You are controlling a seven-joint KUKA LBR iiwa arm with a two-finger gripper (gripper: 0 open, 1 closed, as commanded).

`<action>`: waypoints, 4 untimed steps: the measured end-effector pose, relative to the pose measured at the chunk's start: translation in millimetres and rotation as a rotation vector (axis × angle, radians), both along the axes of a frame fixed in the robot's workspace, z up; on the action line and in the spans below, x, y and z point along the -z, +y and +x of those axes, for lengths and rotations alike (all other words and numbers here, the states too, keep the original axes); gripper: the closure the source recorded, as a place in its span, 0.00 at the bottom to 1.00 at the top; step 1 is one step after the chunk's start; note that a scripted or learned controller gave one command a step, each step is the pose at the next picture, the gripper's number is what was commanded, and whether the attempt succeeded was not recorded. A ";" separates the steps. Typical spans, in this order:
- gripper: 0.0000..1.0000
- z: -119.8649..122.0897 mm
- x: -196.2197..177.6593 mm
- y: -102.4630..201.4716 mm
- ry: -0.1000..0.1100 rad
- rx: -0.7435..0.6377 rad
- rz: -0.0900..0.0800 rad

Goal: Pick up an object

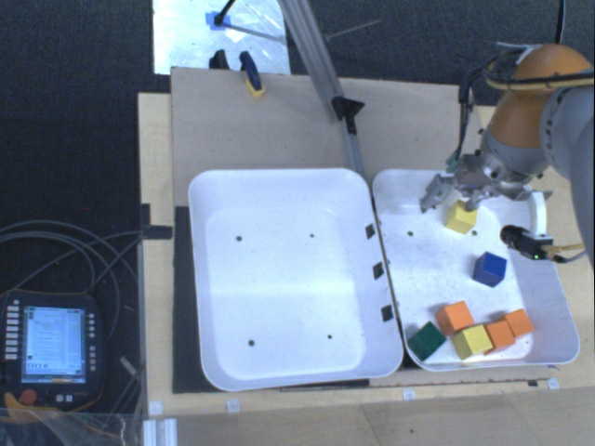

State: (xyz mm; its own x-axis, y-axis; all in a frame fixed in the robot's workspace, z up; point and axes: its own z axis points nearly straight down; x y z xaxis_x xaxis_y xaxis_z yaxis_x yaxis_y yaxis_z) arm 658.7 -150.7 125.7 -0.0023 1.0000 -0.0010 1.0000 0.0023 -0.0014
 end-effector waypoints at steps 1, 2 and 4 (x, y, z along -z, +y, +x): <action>1.00 2.3 -15.1 0.0 -0.008 -0.002 -0.001; 1.00 13.6 -73.8 -3.4 -0.010 -0.002 -0.001; 1.00 4.7 -133.0 50.4 -0.004 -0.008 0.003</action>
